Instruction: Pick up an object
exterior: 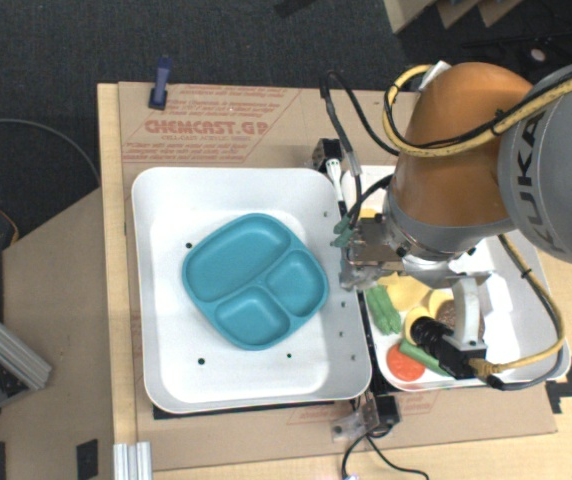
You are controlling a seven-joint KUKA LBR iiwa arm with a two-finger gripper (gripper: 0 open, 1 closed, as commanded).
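Nearest the camera, in the right bin, lies an orange round thing. Just behind it are a green thing and a yellow thing. They lie close together, so any of them could be the thing to pick up.

The gripper hangs over the left edge of this bin, just beside the green thing. The big arm hides it from above, so one cannot tell if it is spread or pressed together.

To do this step well, the gripper should likely go straight down over one toy only, get it in the middle, and stay off the bin wall.

In the left bin a blue plate with three parts lies flat.

On the grey arm, the letters "KU" can be read. Farthest away, red letters on the brown board say "CHEMCAST". The small words above are too tiny to read.
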